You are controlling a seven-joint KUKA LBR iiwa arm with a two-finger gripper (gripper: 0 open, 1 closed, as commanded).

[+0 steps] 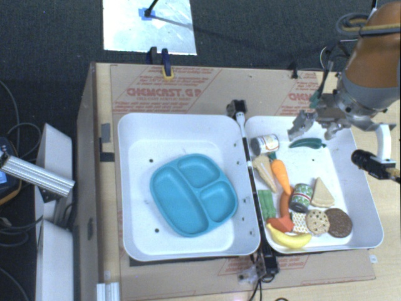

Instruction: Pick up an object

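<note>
White right bin (363,187): claw (315,124) above green pepper (307,143).

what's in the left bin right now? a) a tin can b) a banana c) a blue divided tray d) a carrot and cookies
c) the left bin holds the blue divided tray, while the banana, carrot, cookies and tin can all lie in the right bin.
</note>
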